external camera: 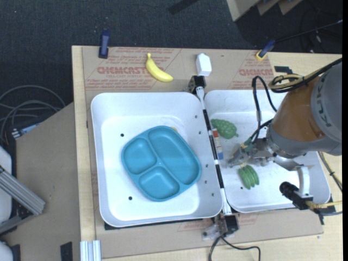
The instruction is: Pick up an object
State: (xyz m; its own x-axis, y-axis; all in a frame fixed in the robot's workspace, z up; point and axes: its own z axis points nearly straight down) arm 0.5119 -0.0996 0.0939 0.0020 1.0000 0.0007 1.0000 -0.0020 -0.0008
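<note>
Nearest me in the right bin (321, 186) I see a ridged green object (249, 176) lying on the floor. The gripper (239, 155) hangs just above and beside it; nothing sits between its fingers, and I cannot tell how they are set. Further back lies a second green object (224, 128). The left bin (103, 113) holds a blue divided tray (159, 162). Beyond, a banana (156, 69) rests on the bench (130, 69).

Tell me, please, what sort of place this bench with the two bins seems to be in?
Most likely a robotics lab test bench rather than a kitchen. The grey and orange arm reaches over two white bins, toy-like items such as a banana and a blue divided plate are set out, and loose cables lie on the dark carpet.
</note>
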